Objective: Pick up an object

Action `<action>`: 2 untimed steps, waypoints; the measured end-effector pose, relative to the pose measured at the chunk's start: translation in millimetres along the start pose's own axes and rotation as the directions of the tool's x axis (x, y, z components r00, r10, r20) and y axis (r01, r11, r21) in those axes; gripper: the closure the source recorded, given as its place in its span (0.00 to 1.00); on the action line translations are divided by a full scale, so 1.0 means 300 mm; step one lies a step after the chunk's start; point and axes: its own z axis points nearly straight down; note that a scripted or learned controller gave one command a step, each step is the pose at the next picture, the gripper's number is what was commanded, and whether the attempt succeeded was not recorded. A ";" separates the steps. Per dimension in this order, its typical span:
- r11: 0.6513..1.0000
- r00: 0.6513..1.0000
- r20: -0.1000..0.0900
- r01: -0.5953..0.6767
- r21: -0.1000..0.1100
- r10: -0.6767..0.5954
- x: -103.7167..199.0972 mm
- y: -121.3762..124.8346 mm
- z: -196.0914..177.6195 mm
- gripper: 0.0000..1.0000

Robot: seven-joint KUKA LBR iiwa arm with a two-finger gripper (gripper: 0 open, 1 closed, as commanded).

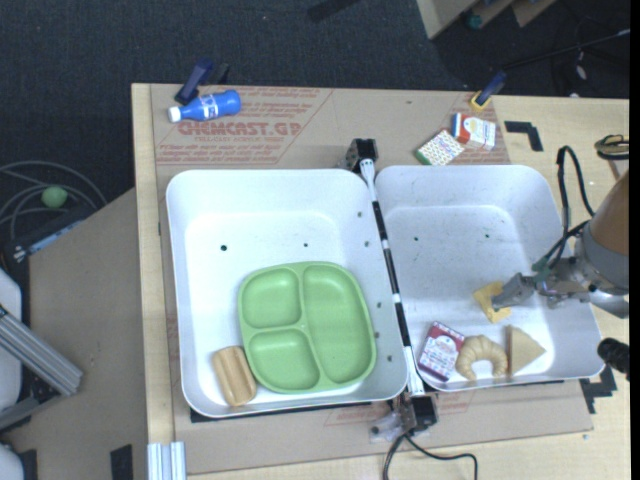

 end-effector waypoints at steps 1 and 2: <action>1.000 1.000 -0.002 0.002 0.001 -0.002 0.155 0.003 0.118 0.00; 1.000 1.000 0.001 0.002 -0.002 -0.002 0.034 0.242 0.115 0.00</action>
